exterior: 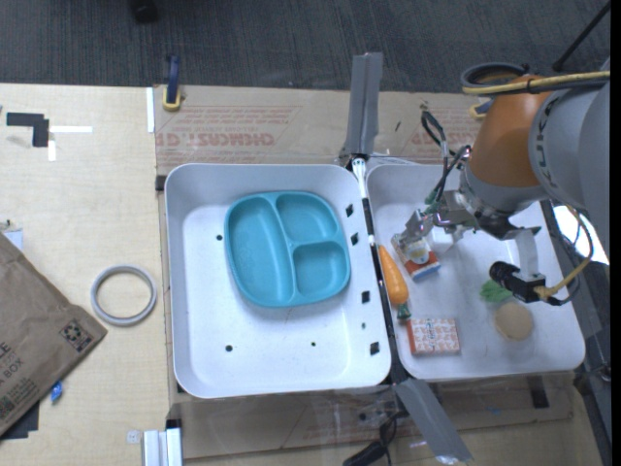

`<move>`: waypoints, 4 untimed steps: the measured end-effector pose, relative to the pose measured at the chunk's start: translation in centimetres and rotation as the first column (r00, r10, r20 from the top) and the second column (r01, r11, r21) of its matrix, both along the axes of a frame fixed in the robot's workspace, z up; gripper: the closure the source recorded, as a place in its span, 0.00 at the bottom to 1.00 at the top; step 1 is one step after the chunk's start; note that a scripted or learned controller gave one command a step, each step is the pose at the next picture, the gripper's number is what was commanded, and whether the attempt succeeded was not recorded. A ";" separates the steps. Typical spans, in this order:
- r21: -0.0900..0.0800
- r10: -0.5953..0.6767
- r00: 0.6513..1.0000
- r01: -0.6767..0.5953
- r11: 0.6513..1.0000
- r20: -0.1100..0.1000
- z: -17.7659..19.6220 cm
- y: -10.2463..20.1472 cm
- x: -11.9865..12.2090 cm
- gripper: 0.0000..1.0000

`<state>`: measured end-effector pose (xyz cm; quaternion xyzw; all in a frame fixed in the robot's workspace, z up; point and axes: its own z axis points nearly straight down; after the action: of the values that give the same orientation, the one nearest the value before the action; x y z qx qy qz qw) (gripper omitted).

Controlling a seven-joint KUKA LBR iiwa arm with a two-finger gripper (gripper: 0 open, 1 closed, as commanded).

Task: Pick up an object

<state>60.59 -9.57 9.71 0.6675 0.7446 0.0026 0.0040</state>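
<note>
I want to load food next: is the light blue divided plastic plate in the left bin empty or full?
Empty. The light blue divided plastic plate lies flat in the left white bin, and all three compartments show bare blue.

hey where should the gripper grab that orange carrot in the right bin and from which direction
Probably from straight above, fingers closing across the middle of the carrot. It lies flat and long against the right bin's left wall, so a side approach looks blocked there. The gripper sits just to its upper right.

Bench (87,192): two bins (184,289), tape ring (124,293).
</note>
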 end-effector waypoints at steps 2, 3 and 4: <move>0.000 0.023 1.000 -0.023 1.000 0.003 1.0 -0.6 -3.7 1.00; 0.000 0.024 1.000 -0.024 1.000 0.002 1.0 -0.6 -3.7 0.00; 0.002 0.056 0.998 -0.056 0.998 -0.011 -0.6 -0.1 -5.3 0.00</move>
<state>55.27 -9.66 9.15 0.6462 0.7632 -0.0004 -0.0006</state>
